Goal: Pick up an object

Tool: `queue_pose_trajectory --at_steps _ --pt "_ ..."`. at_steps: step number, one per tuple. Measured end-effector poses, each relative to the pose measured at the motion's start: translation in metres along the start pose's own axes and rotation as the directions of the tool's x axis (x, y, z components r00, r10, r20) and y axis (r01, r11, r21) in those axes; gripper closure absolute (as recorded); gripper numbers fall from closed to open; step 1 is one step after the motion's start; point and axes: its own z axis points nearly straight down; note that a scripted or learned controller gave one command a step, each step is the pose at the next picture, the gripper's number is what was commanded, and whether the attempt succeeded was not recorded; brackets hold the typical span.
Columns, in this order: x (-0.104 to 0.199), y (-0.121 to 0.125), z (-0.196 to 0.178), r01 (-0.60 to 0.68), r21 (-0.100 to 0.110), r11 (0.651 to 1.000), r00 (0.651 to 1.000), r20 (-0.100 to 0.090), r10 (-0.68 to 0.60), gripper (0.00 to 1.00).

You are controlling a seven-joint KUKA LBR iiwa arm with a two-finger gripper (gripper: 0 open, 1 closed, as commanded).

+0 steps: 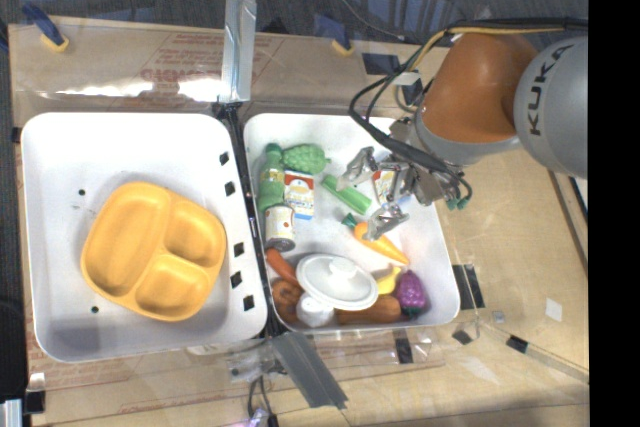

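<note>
Hovering with gripper (385,200) over the right bin (437,233), grip state impossible to tell; orange carrot (380,245) lying just below, long axis slanting down-right.

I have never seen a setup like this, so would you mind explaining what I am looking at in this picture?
This is one camera fixed above a workbench, looking down at a slant. The big grey machine with the orange band on the right is a robot arm, run by a program that tries to pick up an object. Its metal hand is lowered into the right bin, just above the pile; I cannot tell if it grips anything.

Two shallow white bins sit side by side. The left bin holds a yellow divided plate. The right bin holds toy food and dishes: a green bottle, a green leafy piece, a small can, a white lidded pot, a carrot, an orange wedge and a purple grape bunch.
</note>
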Motion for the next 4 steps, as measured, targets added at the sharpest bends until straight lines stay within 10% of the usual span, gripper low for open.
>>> queue_pose_trajectory --at_steps 1,3,4 --pt "0.062 0.013 0.052 0.038 0.01 0.999 0.999 0.019 -0.038 0.0" --pt "0.046 -0.003 0.064 -0.005 0.004 1.0 1.0 0.006 0.005 0.0" --pt "0.043 -0.002 0.054 0.001 0.005 1.0 1.0 0.009 -0.001 1.0"
